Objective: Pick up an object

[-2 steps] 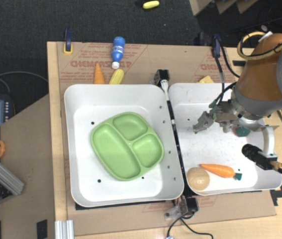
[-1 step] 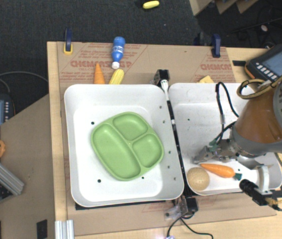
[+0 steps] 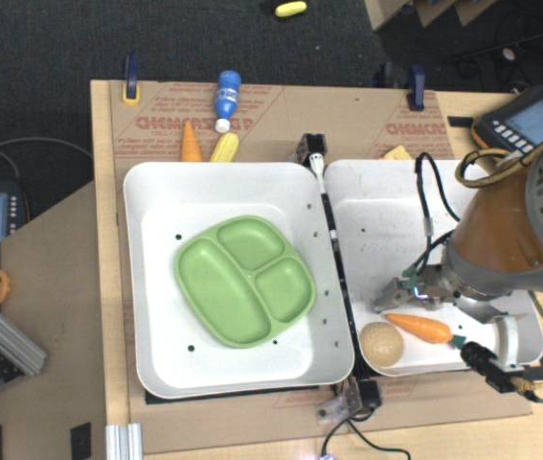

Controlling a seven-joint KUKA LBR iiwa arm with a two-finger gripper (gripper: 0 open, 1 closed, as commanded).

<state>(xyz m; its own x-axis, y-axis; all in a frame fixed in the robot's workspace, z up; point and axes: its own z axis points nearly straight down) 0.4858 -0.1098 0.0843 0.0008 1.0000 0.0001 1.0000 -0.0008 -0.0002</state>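
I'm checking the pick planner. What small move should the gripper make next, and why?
Probably a short shift toward the toy carrot before descending. The gripper sits low in the right bin, just above the carrot's top in the view and holding nothing, with the tan ball lying close beside it.

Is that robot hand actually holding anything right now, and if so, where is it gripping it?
Nothing is seen held. The gripper hangs low in the right bin, just above the toy carrot and beside the beige ball; no object sits between its fingers.

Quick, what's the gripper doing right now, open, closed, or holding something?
Gripper: low in the right bin, just above the carrot; open or closed cannot be told, and nothing is seen held.
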